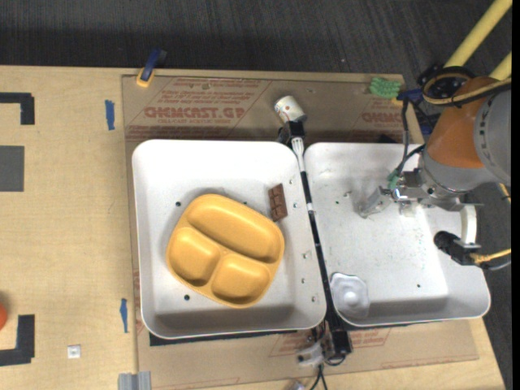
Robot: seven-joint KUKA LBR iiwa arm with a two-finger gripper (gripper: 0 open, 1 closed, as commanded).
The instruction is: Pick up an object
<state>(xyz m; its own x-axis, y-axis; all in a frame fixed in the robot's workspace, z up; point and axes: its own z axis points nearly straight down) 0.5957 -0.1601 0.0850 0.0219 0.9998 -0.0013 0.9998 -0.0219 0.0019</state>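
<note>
A yellow three-compartment plate [225, 249] lies tilted in the left bin [154, 218]. A small brown bar [277, 202] rests just right of the plate, near that bin's right wall. In the right bin [422, 291], a small clear plastic piece [348, 291] sits in the near left corner. My gripper [371, 204] hangs low over the middle of the right bin, pointing left, well above and right of the clear piece. I see nothing held in it.
A divider with a black rod and a white cap [287, 108] runs between the bins. A green clip [384, 88] and a blue clip [149, 68] sit on the cardboard at the back. Black cables [459, 250] trail off the wrist at right.
</note>
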